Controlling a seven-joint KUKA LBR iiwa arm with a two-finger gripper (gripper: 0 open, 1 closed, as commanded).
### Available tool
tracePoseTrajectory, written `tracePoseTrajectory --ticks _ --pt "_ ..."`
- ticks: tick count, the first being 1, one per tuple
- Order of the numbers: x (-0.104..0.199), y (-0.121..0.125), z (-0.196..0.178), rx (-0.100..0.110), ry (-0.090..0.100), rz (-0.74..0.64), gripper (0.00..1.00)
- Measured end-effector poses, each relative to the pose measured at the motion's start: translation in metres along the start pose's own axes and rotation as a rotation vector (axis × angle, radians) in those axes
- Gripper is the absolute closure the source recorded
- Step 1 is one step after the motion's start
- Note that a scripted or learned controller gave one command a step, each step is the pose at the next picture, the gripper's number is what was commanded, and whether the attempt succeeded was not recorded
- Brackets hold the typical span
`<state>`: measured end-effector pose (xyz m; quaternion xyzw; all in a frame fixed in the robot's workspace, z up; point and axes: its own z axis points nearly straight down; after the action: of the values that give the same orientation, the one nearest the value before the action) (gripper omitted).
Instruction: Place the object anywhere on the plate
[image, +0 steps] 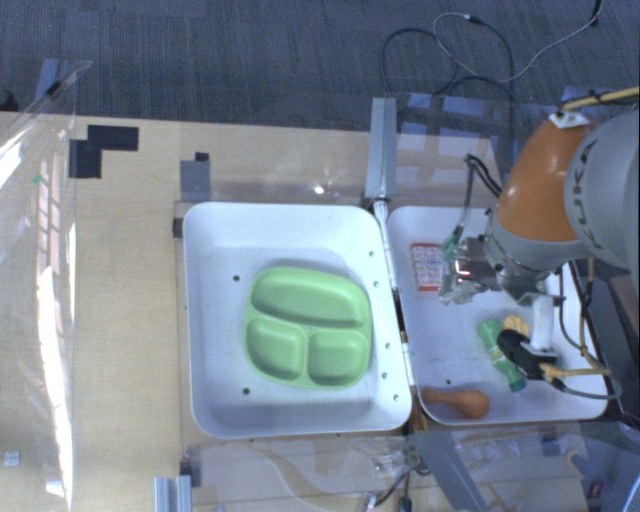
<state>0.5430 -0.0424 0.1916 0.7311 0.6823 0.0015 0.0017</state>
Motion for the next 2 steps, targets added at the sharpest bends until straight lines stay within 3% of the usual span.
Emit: tracePoseTrajectory --ticks 1,2 --pt "-0.046 -0.052 -0.035 0.000 0.000 0.098 1.00" --pt "0.054 -0.007 -0.038 0.001 0.001 0.102 1.00"
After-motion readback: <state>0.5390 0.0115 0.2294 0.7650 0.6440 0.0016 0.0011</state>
